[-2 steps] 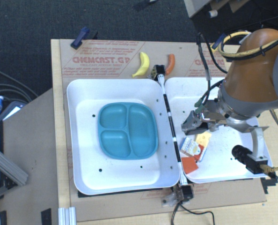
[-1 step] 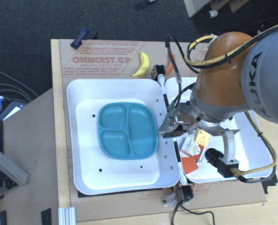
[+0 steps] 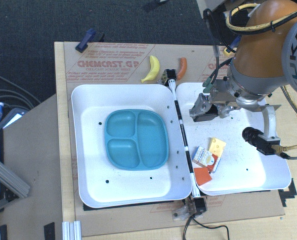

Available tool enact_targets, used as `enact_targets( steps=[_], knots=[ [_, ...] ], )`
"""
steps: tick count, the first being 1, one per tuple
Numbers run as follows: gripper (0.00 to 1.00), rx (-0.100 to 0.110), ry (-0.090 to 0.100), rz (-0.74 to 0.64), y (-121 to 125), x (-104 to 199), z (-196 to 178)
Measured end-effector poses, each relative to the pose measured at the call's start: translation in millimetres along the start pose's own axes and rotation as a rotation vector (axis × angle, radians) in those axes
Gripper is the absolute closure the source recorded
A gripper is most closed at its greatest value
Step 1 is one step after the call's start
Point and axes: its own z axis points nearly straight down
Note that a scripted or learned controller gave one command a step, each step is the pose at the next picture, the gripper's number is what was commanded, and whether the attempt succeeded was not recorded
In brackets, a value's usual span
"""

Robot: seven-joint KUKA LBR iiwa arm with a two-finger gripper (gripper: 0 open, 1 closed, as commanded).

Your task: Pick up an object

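Observation:
The right bin [image 3: 248, 176] holds a small cluster near its front left. It consists of a yellow block [image 3: 217, 146], a white printed packet [image 3: 204, 157] and an orange-red flat piece [image 3: 202, 176]. My gripper [image 3: 205, 113] hangs over the back left part of this bin, behind the cluster and apart from it. I see nothing held in it. The left bin [image 3: 88, 134] holds a blue divided plate [image 3: 136, 138] in its middle.
On the bench behind the bins lie a yellow banana [image 3: 151, 69] and an orange sausage-like toy [image 3: 181, 68]. A blue object [image 3: 85, 40] sits at the bench's back left corner. The divider [image 3: 181, 129] between the bins runs just left of my gripper.

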Motion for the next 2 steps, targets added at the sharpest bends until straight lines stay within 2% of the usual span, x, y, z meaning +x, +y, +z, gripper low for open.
enact_targets(
  steps=[1, 2],
  knots=[
    [1.0, 0.004, 0.001, 0.0, -30, -4, 16],
    [1.0, 0.0, 0.0, 0.0, -8, -37, 25]
  ],
)
